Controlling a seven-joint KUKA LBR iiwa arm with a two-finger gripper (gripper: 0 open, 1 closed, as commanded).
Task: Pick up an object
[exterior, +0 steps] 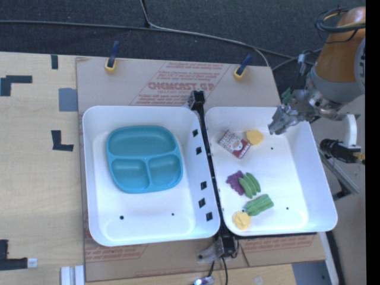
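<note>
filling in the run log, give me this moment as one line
pincer above right bin's upper right corner | nothing seen between its fingers | nearest: yellow piece | blue tray in left bin

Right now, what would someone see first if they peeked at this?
Probably the big blue divided plate, alone in the left bin. Next, the colourful toys in the right bin: a red-and-white packet, a yellow piece, purple grapes and green veggies. The gripper hovers over that bin's far right corner.
</note>
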